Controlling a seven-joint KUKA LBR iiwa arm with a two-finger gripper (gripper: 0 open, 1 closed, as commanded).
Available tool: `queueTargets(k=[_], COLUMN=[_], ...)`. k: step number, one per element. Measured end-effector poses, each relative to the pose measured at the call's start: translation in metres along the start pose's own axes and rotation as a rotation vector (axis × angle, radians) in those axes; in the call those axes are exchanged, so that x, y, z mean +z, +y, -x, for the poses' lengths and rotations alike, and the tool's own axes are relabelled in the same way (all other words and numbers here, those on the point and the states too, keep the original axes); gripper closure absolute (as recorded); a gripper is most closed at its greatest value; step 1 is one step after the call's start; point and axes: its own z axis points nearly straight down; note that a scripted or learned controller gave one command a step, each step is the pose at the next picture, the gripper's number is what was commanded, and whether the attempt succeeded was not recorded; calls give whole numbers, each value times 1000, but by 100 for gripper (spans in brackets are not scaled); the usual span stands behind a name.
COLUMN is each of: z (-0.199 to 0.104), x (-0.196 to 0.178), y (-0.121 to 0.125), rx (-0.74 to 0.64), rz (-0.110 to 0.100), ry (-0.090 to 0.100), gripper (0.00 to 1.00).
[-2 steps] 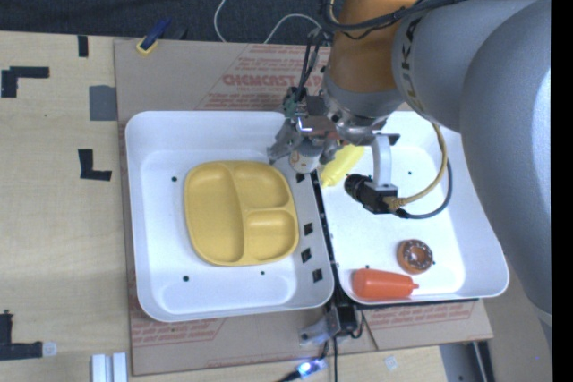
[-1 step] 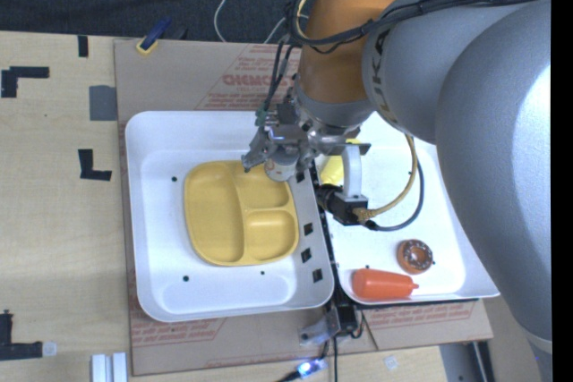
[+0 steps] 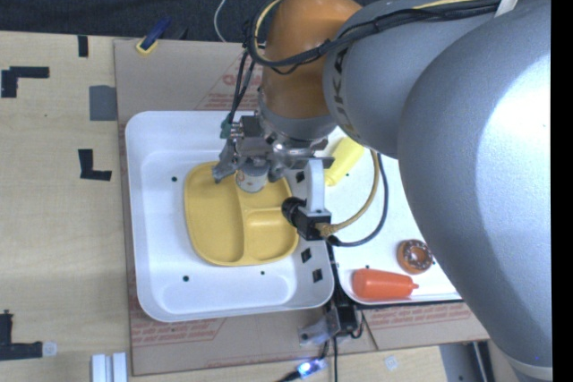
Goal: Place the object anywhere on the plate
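Arm [image 3: 448, 103]: a grey bulk taking up the frame from twelve o'clock round to five o'clock, reaching in toward the middle; its orange band [image 3: 300, 40] sits just above centre, toward twelve o'clock.

Bench [image 3: 54, 192]: pale wood with black marks, showing along the nine o'clock side; a brown cardboard sheet [image 3: 179, 76] lies under the bins.

Left bin [image 3: 152, 219]: shallow and white, lying from the centre out toward seven o'clock. It holds the plate.

Right bin [image 3: 394, 192]: white, toward four o'clock of centre, largely covered by the arm. Its bare floor shows beside the doughnut and the carrot.

Plate [image 3: 237, 228]: yellow, with divided compartments, lying flat in the left bin just below the frame's centre, a little toward seven o'clock.

Claw [image 3: 251, 176]: hangs straight down over the plate's twelve o'clock rim. Whether its fingers are spread or pressed together, I cannot tell; the wrist hardware covers them, and nothing can be made out between them.

Yellow piece [image 3: 345, 161]: a flat yellow thing at three o'clock of the claw, on the near wall of the right bin, partly hidden by the arm.

Carrot [image 3: 383, 284]: orange, lying on its side at the right bin's six o'clock edge, well apart from the plate.

Doughnut [image 3: 414, 256]: small, brown, speckled, just beside the carrot at its one o'clock.
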Motion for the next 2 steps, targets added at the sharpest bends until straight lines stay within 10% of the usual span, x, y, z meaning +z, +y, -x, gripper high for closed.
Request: queueTargets(k=[1,2], z=[-27,-26], x=[-16,-15], y=[-2,-2], rx=[1,3], rz=[3,1], ry=[1,0], gripper=[100,0])
